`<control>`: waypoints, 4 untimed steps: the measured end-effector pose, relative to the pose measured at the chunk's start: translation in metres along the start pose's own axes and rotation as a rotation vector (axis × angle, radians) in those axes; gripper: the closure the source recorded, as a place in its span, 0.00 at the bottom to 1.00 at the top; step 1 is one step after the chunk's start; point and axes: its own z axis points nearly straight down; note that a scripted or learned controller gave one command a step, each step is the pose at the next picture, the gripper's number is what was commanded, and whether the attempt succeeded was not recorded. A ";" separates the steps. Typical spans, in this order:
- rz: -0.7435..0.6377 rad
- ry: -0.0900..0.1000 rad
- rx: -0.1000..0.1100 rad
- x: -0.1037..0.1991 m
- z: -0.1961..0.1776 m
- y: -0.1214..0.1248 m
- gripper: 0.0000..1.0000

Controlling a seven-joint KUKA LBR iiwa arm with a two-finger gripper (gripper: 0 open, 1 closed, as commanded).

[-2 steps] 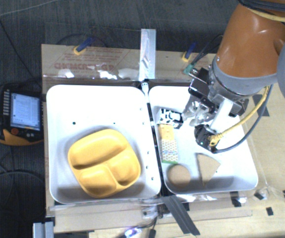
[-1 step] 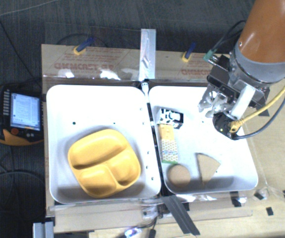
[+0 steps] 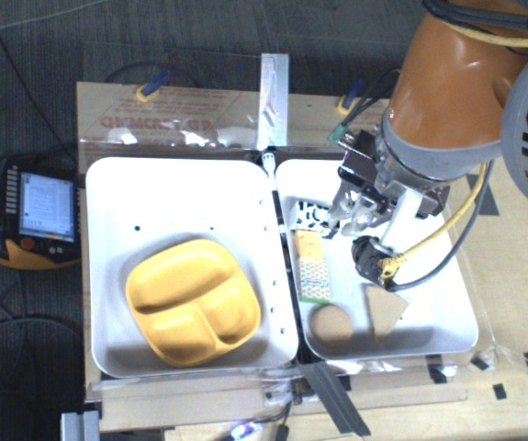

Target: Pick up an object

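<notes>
A yellow divided plate (image 3: 192,299) lies in the left bin (image 3: 107,200). In the right bin (image 3: 447,324) a flat green-and-yellow packet (image 3: 312,265) lies along the left wall, with a black-and-white patterned object (image 3: 309,214) just behind it. A round tan disc (image 3: 331,323) and a tan wedge-shaped piece (image 3: 388,312) sit near the front wall. My gripper (image 3: 353,217) hangs low over the back of the right bin, close beside the patterned object and the packet's far end. The wrist and cables cover much of the fingers.
A handheld pendant with a lit screen (image 3: 39,211) lies on the floor left of the bins. A clear plastic sheet over cardboard (image 3: 181,118) sits behind the left bin. A yellow cable (image 3: 438,242) loops from the wrist over the right bin.
</notes>
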 end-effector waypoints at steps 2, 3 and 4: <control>-0.059 0.001 -0.001 -0.119 -0.061 0.074 1.00; -0.061 0.001 0.001 -0.018 -0.029 0.071 1.00; 0.005 0.001 -0.003 -0.092 -0.062 0.082 1.00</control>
